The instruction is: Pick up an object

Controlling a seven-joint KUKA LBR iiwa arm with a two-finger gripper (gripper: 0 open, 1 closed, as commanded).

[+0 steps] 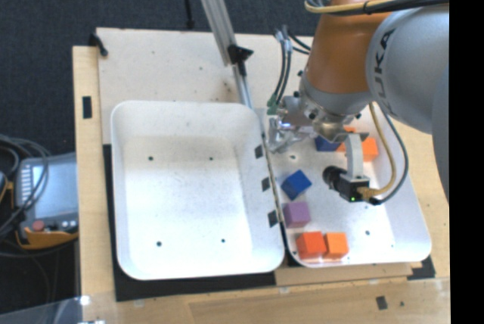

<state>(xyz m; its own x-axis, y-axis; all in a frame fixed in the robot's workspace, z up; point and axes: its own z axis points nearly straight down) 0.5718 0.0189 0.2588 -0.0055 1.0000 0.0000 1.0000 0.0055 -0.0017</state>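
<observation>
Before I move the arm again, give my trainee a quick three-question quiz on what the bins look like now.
1. True or false: the blue block lies in the right bin.
2. Which block sits right beside the purple block, nearer the camera? A) green B) orange C) yellow
3. Fill in: the claw hangs over the right bin's ____ edge, near the divide between bins.

Key: 1 true; 2 B, the orange block; 3 left.
</observation>
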